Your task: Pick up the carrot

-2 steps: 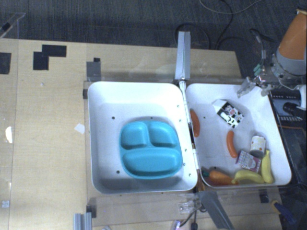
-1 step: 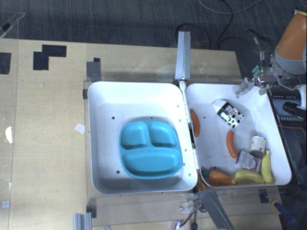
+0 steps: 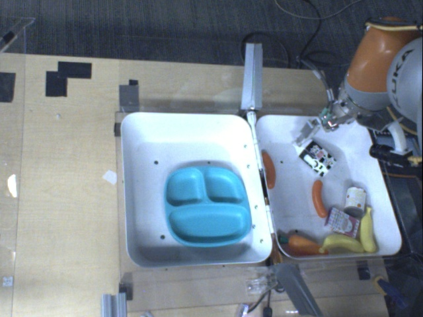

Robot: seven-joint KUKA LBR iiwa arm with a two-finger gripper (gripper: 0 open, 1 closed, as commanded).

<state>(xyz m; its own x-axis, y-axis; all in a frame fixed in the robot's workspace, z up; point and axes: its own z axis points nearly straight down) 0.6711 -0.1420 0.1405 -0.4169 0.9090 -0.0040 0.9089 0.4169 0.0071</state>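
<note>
The gripper (image 3: 309,134) hangs over the far part of the right-hand shallow white bin (image 3: 380,177), at the end of the grey arm with the orange band (image 3: 378,53) that reaches in from the right; whether it is spread or pressed together cannot be told from this angle, and nothing can be seen in its grasp. Just nearer the camera than the gripper, a short orange-red sausage-shaped piece (image 3: 319,198) lies on the bin floor, and a second, similar piece (image 3: 268,169) lies along the bin's left wall. To the right of the first piece stands a small pale cylindrical container (image 3: 355,197), with a purple and pink printed packet (image 3: 342,222) just in front of it. The orange carrot (image 3: 303,244) lies in the near left corner of this bin (well apart from the gripper), its tip touching one of two yellow bananas (image 3: 344,244); the other banana (image 3: 367,230) curves up along the packet's right side. The left-hand white bin (image 3: 142,177) holds a blue plastic divided tray (image 3: 208,205).
</note>
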